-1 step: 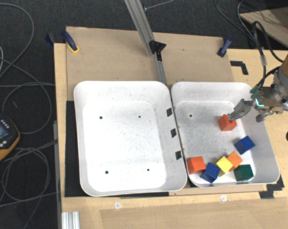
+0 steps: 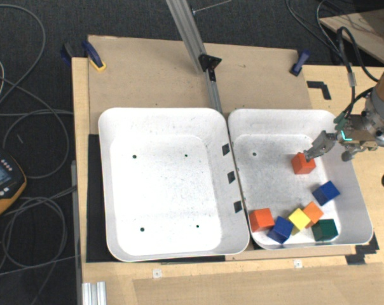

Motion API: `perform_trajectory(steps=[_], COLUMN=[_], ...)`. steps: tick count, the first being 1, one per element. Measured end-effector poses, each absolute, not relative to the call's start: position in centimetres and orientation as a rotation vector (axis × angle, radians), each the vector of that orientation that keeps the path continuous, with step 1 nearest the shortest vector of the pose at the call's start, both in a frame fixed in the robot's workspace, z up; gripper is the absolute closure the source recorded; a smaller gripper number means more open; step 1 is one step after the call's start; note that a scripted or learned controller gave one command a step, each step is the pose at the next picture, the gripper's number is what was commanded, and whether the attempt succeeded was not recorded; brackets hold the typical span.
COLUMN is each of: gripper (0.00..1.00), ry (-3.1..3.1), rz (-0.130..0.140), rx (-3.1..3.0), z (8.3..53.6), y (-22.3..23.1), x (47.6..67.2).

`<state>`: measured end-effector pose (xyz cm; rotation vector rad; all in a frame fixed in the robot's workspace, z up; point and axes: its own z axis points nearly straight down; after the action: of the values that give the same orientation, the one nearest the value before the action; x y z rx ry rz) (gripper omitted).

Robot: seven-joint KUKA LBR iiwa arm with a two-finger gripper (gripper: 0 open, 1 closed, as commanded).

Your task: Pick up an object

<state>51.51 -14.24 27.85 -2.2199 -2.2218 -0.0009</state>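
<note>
1. Over the right shallow white plastic bin [image 2: 243, 127], the gripper [image 2: 332, 146] is hovering, its state indiscernible.
2. A red-orange cube [image 2: 302, 164] is lying beside it, not yet lifted; grasping is remaining.

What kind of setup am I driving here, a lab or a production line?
Most likely a research lab bench: two white bins on a plywood board, toy blocks for picking, loose cables on carpet.

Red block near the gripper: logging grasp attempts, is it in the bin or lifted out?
In the bin. The red block rests on the right bin floor below the gripper.
</note>
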Motion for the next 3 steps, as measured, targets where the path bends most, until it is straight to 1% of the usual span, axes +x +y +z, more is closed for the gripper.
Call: perform_trajectory(steps=[1, 2, 3], gripper=[0.00, 0.00, 0.00], ry=[-2.217, -2.216, -2.216], rz=[0.003, 0.005, 0.004], rx=[-2.219, -2.216, -2.218], z=[23.5, 17.8, 13.4], y=[-14.6, -13.7, -14.1], x=[51.1, 50.6, 50.4])
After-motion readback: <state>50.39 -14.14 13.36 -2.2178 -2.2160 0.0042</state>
